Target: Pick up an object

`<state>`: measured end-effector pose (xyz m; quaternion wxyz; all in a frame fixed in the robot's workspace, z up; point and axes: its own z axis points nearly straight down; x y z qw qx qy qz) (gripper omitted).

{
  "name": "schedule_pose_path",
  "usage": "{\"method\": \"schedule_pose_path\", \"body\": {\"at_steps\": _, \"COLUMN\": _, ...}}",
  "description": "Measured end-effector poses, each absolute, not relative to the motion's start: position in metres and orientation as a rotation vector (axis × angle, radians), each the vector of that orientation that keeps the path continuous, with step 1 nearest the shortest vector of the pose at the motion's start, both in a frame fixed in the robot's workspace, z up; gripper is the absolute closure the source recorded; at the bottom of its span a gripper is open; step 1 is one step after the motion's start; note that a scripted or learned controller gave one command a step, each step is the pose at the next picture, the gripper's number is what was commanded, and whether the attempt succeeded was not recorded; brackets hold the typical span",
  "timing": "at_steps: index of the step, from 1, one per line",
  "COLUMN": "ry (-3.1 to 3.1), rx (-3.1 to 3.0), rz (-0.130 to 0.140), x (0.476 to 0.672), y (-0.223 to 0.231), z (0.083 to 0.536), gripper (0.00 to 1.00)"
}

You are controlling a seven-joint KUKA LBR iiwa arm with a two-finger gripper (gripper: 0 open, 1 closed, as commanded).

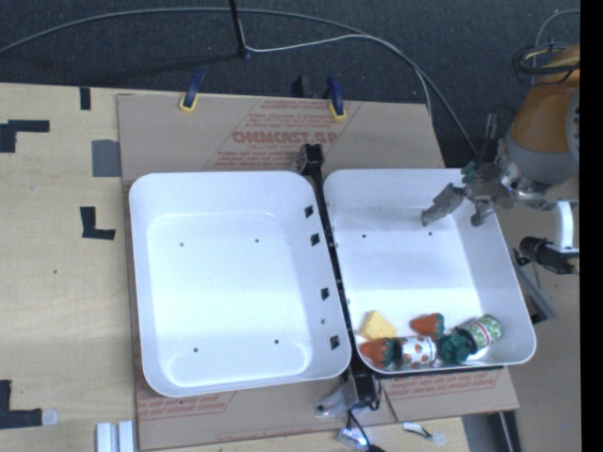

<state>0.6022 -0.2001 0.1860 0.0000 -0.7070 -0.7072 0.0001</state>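
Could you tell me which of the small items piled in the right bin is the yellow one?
It is the yellow wedge, at the left end of the cluster in the right bin. The other items beside it are red, green or white; it alone is yellow.

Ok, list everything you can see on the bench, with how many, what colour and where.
bins: two, white, side by side on the brown board; left bin, right bin
yellow wedge: one, yellow, near edge of right bin
small red items: two, red, one beside the wedge, one at the near wall
can: one, white and red, lying at the near wall
dark green item: one, near corner
can with green rim: one, near corner
clamps: two, blue and yellow, board's far edge
hand: one, grey, fingers spread, nothing between them, above right bin's far right corner
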Motion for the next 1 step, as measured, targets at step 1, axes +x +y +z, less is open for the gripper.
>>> {"method": "schedule_pose_path", "body": {"at_steps": 1, "ry": -2.216, "rx": -2.215, "rz": 0.007, "x": 0.5265, "y": -0.1645, "z": 0.1039, "gripper": 0.0}}
